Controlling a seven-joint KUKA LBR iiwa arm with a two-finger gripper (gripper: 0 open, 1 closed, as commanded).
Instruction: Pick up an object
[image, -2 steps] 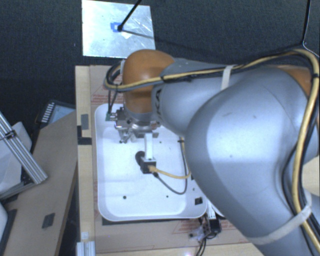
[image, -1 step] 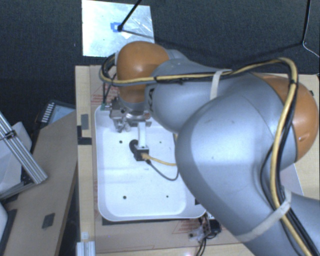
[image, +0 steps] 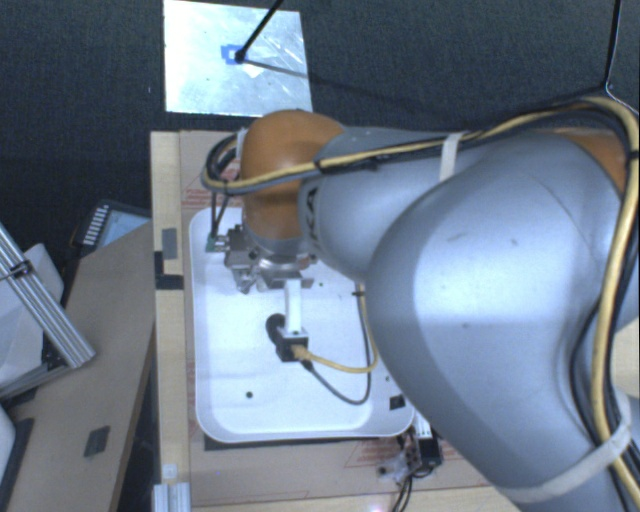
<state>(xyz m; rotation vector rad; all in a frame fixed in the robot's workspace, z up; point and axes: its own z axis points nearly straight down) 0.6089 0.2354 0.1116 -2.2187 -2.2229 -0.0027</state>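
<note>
Lying at the near right corner of the white bin (image: 225, 350), a small dark item (image: 397, 402) is the one candidate for pickup noted. It sits at the edge of the arm (image: 480, 300), partly covered, and is too small to identify. A dark speck (image: 249, 394) on the bin's floor near the front rim is likewise unidentifiable.

The gripper (image: 256, 278) is positioned low over the bin's middle, toward the rear, well apart from the item. Whether it is open or closed cannot be told from this angle, and nothing is seen held.

Assessment: the downward-pointing pose suits a straight vertical descent, but the bin floor beneath looks bare, so a grasp there would likely close on nothing. The arm reaches across the bin's right side and hides that portion.
</note>
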